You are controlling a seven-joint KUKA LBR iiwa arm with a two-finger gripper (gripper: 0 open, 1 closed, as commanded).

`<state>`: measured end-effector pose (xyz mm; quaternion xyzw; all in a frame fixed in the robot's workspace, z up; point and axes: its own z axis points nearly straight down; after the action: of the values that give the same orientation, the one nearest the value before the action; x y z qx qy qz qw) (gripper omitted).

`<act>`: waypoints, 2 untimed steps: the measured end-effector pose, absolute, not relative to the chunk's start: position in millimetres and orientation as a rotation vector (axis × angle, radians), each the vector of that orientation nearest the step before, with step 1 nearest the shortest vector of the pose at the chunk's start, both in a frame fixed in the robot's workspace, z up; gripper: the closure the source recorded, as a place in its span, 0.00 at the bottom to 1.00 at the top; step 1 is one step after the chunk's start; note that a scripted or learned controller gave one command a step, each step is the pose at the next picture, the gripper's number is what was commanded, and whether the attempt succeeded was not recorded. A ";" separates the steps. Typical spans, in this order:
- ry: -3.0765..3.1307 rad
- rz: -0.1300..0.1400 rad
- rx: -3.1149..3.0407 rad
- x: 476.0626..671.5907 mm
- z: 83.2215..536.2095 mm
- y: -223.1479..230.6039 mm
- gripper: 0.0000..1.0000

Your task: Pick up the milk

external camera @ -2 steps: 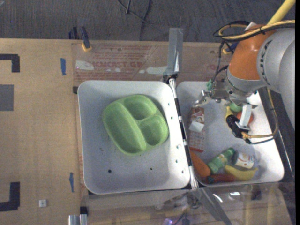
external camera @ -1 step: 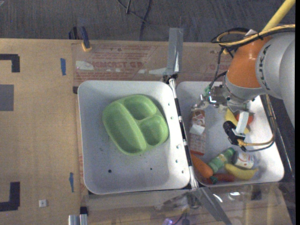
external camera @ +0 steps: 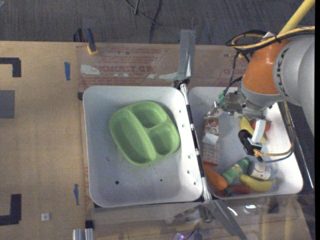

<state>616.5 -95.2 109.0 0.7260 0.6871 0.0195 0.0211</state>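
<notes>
The milk [external camera: 211, 143] lay unlifted in the right bin [external camera: 295, 179]; the gripper [external camera: 226, 105] hovered at its twelve o'clock, grip state impossible to tell

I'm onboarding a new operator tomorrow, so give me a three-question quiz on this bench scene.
1. True or false: the milk carton lies in the right bin.
2. Multiple choice: the green divided plate sits in A) the left bin, B) the right bin, C) on the bench.
3. Fill in: the banana lies near the right bin's ____ edge, as the camera sees it.

Key: 1 true; 2 A; 3 bottom.
</notes>
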 end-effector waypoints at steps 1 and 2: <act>2.146 0.035 2.256 644.6 101.5 -99.7 0.00; 1.731 0.009 2.614 637.8 88.6 -123.8 0.00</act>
<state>637.8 -123.8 88.6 0.8338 0.5520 0.0027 0.0032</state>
